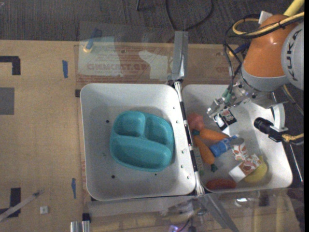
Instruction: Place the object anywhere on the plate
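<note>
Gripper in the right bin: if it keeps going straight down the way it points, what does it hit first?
Probably the bare floor of the right bin, near its upper left part. The gripper hangs just above and right of the carrots, so they look narrowly off its line. Depth is hard to judge from one slanted view.

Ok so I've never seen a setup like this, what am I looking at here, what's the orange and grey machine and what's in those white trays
It is a robot arm, seen by one camera looking down from above; the arm reaches in from the right. Its gripper hangs over the right bin, and I see nothing between its fingers. That bin holds toy food: carrots, a banana, a sausage, a blue piece and small cartons. The left bin holds a teal plate with three sections, where one toy should go.
</note>
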